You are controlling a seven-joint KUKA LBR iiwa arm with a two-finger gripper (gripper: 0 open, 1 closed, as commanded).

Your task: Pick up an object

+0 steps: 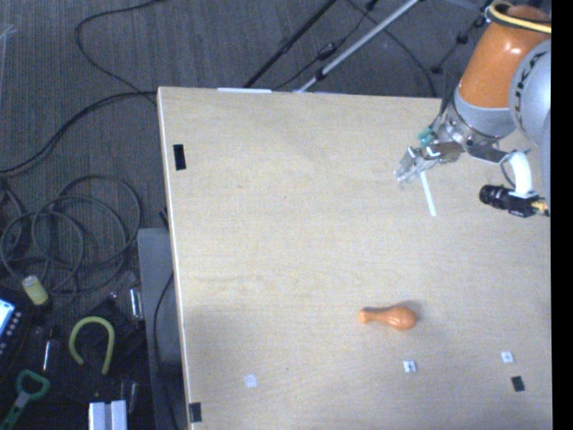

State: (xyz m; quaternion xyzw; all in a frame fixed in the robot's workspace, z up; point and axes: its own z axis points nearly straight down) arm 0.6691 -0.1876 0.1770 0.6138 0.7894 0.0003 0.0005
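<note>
An orange gourd-shaped object lies on the pale bench top, long axis roughly left-right, narrow neck pointing left. It sits well apart from the gripper, nearer the camera. The arm reaches in from the upper right; whether the gripper is parted cannot be told.

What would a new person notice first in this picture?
Probably the orange object, lying alone on the pale bench toward its near edge. Next, the arm with its orange band at upper right, its gripper above the bench, well apart from the object.
</note>
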